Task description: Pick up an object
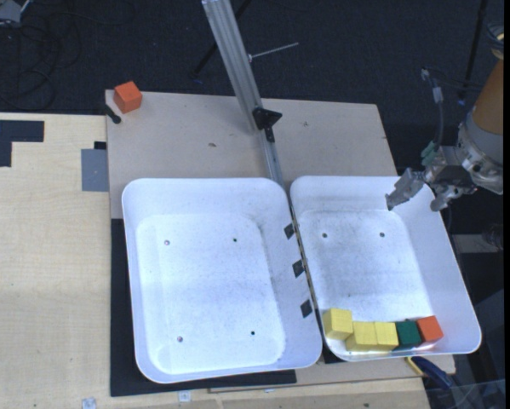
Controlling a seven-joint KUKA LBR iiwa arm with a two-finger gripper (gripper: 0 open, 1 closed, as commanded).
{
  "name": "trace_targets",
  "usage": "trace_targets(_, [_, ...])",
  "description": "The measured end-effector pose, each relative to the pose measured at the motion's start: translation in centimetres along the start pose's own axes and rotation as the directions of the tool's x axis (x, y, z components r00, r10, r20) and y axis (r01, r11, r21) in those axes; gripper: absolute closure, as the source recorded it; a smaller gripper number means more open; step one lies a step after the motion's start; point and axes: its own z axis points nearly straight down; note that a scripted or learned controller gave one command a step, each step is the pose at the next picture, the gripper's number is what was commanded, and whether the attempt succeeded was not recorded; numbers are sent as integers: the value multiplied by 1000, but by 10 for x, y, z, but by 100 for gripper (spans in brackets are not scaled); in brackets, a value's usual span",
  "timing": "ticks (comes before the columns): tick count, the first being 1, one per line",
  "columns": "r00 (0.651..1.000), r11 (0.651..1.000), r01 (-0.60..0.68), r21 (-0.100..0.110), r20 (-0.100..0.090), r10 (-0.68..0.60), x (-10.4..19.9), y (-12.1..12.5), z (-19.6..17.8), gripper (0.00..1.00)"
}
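Gripper [423, 191] at right of frame, over the right bin's [459, 267] upper right rim, fingers spread apart, nothing between them. Blocks lie along that bin's lower edge: yellow blocks [361, 331], green block [409, 333], orange block [430, 327].

The arm [491, 122] has an orange band above a grey wrist; the gripper [425, 192] carries 2 grey metal fingers and thin cables.

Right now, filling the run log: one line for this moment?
gripper: open, over right bin far edge | blocks: near edge, untouched | grasp: none
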Motion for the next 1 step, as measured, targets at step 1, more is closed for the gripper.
trace_targets(1, [1000, 1000, 6, -5, 2, -6, -10, 54, -11, 0])
